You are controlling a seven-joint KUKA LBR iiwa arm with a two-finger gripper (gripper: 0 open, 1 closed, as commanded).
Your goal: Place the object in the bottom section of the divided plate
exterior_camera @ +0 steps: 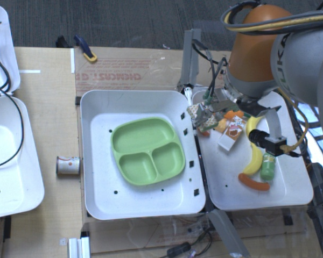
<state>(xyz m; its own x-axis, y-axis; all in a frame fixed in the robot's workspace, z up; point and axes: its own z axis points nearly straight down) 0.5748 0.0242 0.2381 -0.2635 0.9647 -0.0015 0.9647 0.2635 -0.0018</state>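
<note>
A light green divided plate (pixel 147 150) lies in the left bin (pixel 97 195). It has one large section at the back and two smaller ones toward the front. The gripper (pixel 203 117) hangs low at the right bin's back left corner, just right of the wall between the bins. A small speckled object (pixel 207 123) sits right under it. Touching or apart, I cannot tell. A red bit (pixel 204 134) lies just below. The grey arm with its orange band (pixel 258 42) hides the back of the right bin.
The right bin (pixel 290 195) holds a banana (pixel 252 153), a red sausage (pixel 253 182), a green bottle (pixel 267 167), a white carton (pixel 231 134) and orange pieces (pixel 222 126). A small can (pixel 68 165) lies on the bench left of the bins.
</note>
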